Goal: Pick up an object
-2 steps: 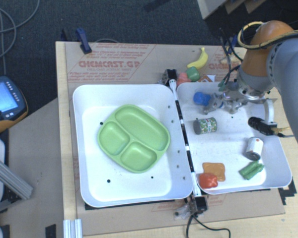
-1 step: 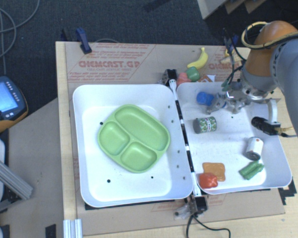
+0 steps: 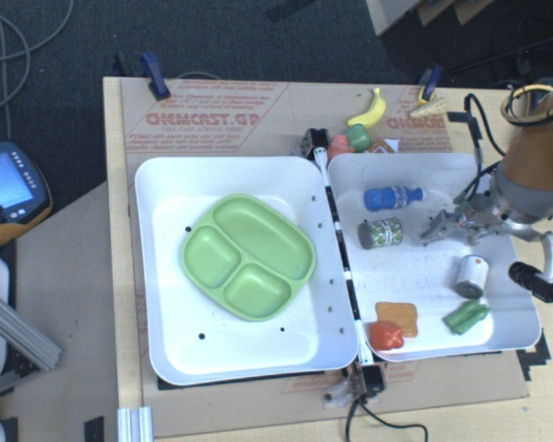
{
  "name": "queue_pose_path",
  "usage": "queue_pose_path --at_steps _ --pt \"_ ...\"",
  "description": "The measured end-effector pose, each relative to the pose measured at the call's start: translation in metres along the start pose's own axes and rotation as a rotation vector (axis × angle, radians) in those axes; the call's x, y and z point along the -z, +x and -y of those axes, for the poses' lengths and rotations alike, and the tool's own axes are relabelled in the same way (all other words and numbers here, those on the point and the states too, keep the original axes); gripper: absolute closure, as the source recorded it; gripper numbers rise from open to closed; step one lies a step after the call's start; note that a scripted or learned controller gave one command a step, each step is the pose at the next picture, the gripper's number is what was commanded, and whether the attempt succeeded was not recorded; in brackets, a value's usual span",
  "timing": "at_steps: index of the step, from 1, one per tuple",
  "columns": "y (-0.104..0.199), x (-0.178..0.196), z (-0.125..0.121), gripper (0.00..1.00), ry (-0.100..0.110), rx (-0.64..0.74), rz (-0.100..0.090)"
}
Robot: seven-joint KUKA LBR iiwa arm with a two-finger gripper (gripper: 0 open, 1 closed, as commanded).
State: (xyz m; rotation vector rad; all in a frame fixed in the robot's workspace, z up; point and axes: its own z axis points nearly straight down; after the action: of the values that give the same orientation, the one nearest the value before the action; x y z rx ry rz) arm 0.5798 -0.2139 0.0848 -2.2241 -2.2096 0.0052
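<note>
The right bin [image 3: 498, 339] holds a blue bottle [image 3: 392, 197] lying on its side, a green can [image 3: 381, 234], a white and grey can [image 3: 470, 275], a green pickle-like piece [image 3: 465, 317] and an orange and red toy [image 3: 391, 325]. My gripper [image 3: 439, 224] hovers low over the right bin, just right of the green can and below the bottle's cap end. Its fingers are spread open and nothing sits between them. The orange-banded wrist [image 3: 533, 159] rises behind it at the right.
The left bin [image 3: 166, 330] carries a green divided plate [image 3: 249, 257]. A yellow banana [image 3: 370, 110] and a green and red toy [image 3: 354, 138] lie on the bench behind the bins. Blue clamps [image 3: 153, 74] grip the board's back edge.
</note>
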Motion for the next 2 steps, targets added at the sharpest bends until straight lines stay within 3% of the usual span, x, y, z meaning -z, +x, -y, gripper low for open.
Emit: queue_pose_path --at_steps 1,2 --pt "0.002 -0.001 0.035 0.00 -0.002 0.005 0.000" --pt "-0.008 0.013 0.104 0.00 -0.001 0.002 0.000"
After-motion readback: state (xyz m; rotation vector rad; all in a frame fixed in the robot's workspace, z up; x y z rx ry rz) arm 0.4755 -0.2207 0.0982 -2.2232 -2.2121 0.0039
